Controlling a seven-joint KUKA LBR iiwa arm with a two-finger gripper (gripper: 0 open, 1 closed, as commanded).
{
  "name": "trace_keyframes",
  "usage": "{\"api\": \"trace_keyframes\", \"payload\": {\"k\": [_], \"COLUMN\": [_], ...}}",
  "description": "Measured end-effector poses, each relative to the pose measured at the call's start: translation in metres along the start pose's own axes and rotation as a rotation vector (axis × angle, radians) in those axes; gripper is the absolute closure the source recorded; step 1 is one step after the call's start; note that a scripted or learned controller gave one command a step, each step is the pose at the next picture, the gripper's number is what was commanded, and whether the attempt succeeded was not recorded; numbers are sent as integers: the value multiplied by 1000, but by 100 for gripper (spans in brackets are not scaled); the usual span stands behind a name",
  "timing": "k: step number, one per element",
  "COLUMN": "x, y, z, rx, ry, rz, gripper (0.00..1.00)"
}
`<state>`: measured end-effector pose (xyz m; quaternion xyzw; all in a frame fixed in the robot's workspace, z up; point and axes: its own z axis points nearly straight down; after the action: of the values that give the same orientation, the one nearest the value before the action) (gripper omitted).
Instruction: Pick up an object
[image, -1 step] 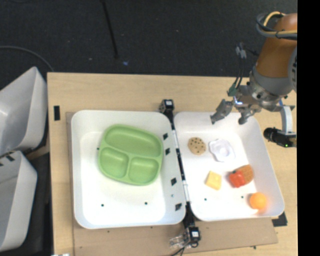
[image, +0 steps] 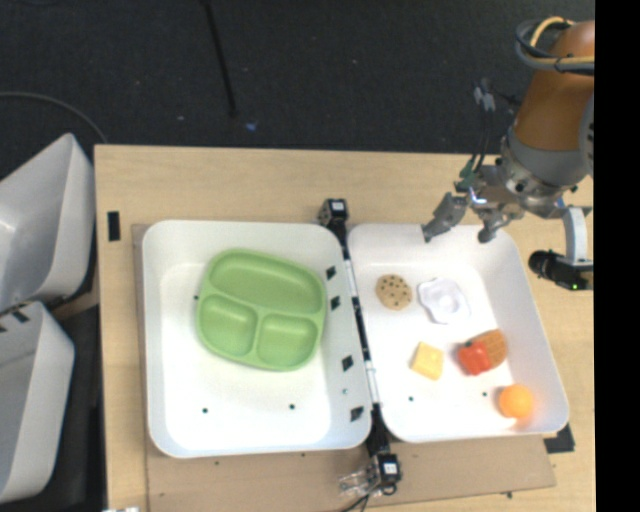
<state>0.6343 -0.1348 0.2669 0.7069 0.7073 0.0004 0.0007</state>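
My pincer (image: 463, 226) hangs open and empty over the right bin's (image: 533, 300) far edge. I see the cookie (image: 394, 292), cheese (image: 428, 361), white cup (image: 442, 299), and orange (image: 516, 401) inside; green plate (image: 262, 309) fills the left bin (image: 170, 400).

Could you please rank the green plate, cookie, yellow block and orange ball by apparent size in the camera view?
1. green plate, by far the largest.
2-4. cookie, orange ball and yellow block look too alike to rank.
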Motion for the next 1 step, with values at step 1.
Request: {"api": "trace_keyframes", "payload": {"k": [1], "x": [2], "y": [-9], "z": [59], "rx": [6], "ry": [0], "rz": [1], "gripper": [0]}}
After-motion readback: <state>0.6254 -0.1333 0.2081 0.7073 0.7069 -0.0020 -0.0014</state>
